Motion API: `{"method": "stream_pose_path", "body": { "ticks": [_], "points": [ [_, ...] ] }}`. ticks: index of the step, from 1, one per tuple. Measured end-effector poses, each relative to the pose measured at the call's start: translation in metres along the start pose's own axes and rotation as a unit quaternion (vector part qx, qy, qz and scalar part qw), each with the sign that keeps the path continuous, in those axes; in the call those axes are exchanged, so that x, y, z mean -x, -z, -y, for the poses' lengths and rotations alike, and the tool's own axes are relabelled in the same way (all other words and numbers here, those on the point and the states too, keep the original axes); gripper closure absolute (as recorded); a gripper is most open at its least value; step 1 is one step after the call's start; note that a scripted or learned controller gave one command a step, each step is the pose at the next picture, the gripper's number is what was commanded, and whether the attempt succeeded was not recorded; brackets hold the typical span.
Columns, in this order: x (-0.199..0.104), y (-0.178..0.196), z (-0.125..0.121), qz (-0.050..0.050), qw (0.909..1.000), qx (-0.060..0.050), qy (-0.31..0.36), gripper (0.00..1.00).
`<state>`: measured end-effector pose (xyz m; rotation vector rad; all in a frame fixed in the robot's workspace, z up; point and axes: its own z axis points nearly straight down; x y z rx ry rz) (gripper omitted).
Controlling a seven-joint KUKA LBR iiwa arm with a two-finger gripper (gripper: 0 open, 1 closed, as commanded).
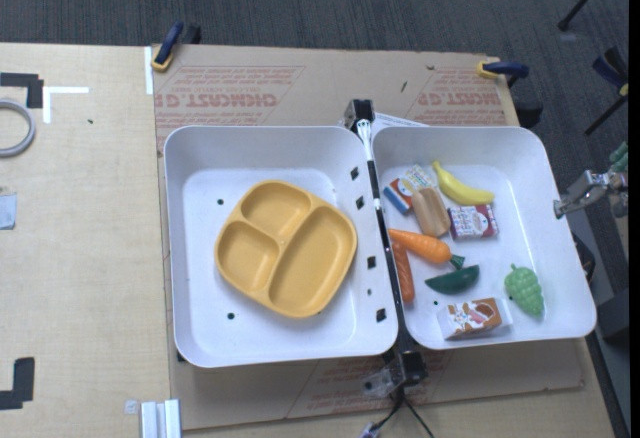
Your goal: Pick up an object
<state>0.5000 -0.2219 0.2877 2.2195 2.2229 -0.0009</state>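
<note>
Two white bins are sitting side by side on the worktop. The left bin is carrying a yellow divided plate. The right bin is holding all the pickable stuff: banana, small red carton, tan block, blue-and-white packet, carrot, a red-orange stick lying along the left wall, dark green pepper, green grapes, orange juice box.

The end effector is hanging at the right bin's right rim, holding nothing; too small to tell whether it is wide or narrow.

Step in hand, as I judge it: approaching and choosing a target. Best picks are probably the grapes or the juice box, sitting apart from the rest and nearest the arm. The top cluster is crowded, items touching, so fingers risk catching a neighbour. Descending straight over the object's middle, away from the bin wall, looks safest.
</note>
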Motion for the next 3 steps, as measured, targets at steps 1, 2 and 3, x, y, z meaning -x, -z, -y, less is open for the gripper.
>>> {"method": "stream_pose_path", "body": {
  "ticks": [1,2,3],
  "points": [
    [-0.066,-0.173,-0.005,-0.001,0.9973,-0.001,-0.073,0.0],
    [-0.065,-0.163,-0.006,0.0,0.9972,0.0,-0.074,1.0],
    [-0.107,-0.049,0.021,0.0,0.9991,0.0,-0.042,1.0]
  ]
}}
